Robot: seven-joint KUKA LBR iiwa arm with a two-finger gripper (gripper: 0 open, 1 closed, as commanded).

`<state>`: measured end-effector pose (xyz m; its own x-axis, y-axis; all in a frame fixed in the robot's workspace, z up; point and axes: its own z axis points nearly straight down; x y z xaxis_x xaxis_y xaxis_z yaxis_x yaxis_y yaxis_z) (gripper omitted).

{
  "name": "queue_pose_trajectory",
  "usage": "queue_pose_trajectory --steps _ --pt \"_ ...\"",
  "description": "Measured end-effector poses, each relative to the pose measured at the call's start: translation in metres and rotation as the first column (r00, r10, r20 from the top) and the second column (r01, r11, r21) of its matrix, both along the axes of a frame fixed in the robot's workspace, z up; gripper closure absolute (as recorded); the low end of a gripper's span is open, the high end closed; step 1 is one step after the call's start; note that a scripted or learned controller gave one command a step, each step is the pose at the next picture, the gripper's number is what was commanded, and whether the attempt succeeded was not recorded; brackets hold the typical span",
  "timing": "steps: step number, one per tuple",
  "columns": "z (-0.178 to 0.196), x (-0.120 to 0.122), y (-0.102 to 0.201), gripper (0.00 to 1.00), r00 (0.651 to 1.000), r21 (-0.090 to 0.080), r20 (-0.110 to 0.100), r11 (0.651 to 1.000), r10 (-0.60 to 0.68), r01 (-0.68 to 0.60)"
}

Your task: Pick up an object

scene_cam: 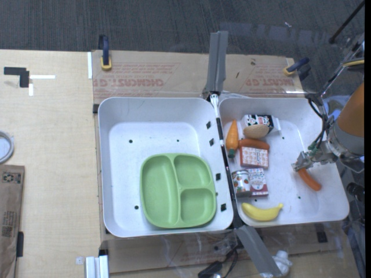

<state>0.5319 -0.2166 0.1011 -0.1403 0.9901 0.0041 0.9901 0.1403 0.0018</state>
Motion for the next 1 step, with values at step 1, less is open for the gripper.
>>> queue_pose_trajectory --steps 1 --pt "0.085 0.0219 0.0458 1.0 0.997 -0.005 -0.002 0.997 -0.081 0.081"
